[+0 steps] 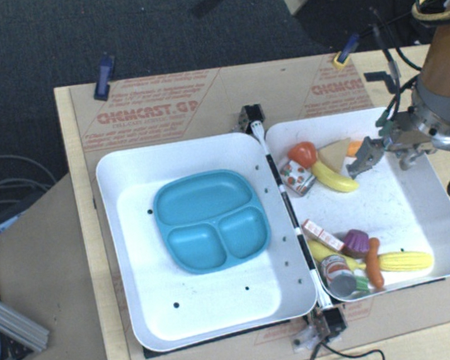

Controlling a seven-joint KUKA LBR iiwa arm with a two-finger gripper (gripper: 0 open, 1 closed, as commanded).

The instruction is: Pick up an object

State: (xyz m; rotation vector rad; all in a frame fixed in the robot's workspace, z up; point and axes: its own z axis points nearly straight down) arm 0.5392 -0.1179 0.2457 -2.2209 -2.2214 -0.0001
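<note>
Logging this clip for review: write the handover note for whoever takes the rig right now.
Gripper: low over the right bin, upper part, beside the banana; nothing seen held, and the state of the jaws is unclear.
Right bin, top: tomato, small red-and-white box, banana.
Right bin, bottom: corn cob, purple piece, can, carrot-like stick.
Left bin: blue divided plate.
Done: approach only.
Left: grasp and lift one object.
</note>
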